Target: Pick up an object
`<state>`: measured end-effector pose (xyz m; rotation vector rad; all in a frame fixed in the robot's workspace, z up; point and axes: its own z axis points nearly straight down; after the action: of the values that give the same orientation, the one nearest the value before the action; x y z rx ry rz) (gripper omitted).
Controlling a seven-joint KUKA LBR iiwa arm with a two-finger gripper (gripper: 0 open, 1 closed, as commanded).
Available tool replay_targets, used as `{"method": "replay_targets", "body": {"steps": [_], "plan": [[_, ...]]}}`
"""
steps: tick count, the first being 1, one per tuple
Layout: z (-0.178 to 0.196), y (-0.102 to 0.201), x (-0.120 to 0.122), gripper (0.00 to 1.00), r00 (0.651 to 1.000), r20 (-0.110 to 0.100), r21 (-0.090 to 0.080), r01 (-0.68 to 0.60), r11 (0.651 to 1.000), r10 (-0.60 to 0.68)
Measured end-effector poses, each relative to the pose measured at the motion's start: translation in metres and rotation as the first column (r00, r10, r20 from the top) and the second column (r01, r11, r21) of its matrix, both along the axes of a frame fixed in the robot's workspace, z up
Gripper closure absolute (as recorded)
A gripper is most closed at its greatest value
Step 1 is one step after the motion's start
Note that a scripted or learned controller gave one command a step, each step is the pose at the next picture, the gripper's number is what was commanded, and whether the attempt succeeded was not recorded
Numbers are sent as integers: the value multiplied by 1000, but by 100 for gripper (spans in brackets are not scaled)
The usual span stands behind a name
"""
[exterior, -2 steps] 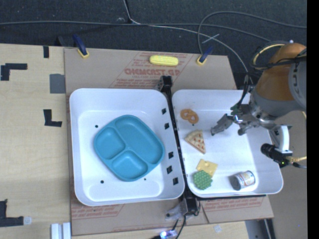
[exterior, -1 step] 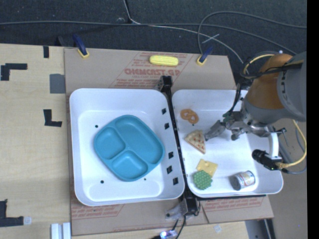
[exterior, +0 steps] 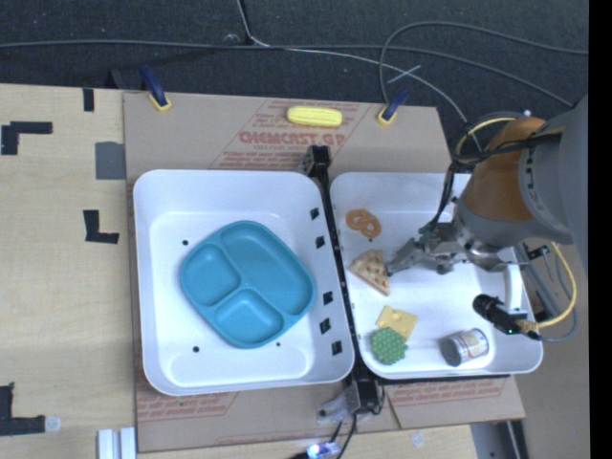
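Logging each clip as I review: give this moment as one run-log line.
gripper: low in right bin, beside pizza slice | grasp: unclear | left bin: blue tray | pick: not yet seen

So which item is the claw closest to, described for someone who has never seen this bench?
Start at the right bin, the one without the blue tray. Near its left wall, midway down, lies a tan wedge like a pizza slice, just off the claw. Unlike the ringed pretzel above it and the yellow cheese square below, it is triangular.
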<state>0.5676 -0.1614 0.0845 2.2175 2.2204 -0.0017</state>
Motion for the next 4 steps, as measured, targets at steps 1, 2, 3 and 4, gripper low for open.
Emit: {"method": "replay_targets", "body": {"steps": [1, 2, 3, 4], "plan": [[12, 0, 1, 100, 1000, 1, 0, -1, 1000, 1], [55, -2, 5, 100, 1000, 0, 3, 0, 1000, 0], [107, 9, 6, 100, 1000, 0, 3, -1, 1000, 1], [156, 9, 7, 100, 1000, 1, 2, 0, 1000, 0]]}}
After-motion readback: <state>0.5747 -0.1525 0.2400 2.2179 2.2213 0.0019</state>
